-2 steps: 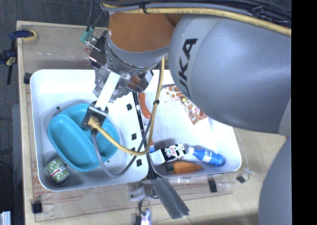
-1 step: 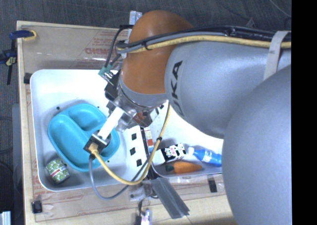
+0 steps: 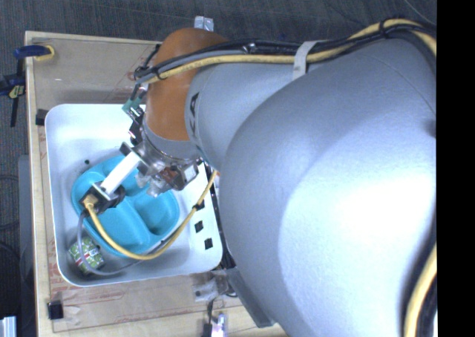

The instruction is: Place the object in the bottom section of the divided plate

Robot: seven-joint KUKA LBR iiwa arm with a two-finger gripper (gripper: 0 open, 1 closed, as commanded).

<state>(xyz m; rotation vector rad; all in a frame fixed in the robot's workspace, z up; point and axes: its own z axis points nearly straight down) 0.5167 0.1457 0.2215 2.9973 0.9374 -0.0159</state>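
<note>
- While the grey arm (image 3: pixel 319 180) leans across most of the scene from the right, its claw (image 3: pixel 159 180) hangs over the blue divided plate (image 3: pixel 145 217) that lies in the left white bin (image 3: pixel 63 128).
- Whether the claw is released, clenched or grasping anything cannot be told: wrist hardware and a white bracket (image 3: pixel 122 172) hide its tips.
- At the bin's near-left corner, just beside the plate's rim, sits a small green and white object (image 3: pixel 85 254) with red flecks. It may be the thing to be placed, though it is too small and blurred to identify, and it lies outside the plate.
- To do this step well, I judge that the claw should stay centred over the lowest compartment and descend straight, so nothing catches the raised ridges between sections.
- A yellow cable (image 3: pixel 137 250) loops down from the wrist across the plate's lower edge. It could snag the rim or nudge the small object, so slow motion seems wise.
- The plate looks like smooth moulded plastic, rounded in outline, with shallow scooped wells and a faint sheen.
- The bin is thin, glossy and white, with rounded corners and low walls.
- Beneath it the tabletop (image 3: pixel 89 42) is pale wood, matte and scuffed, and the orange band (image 3: pixel 174 98) above the wrist is smooth and curved.
</note>
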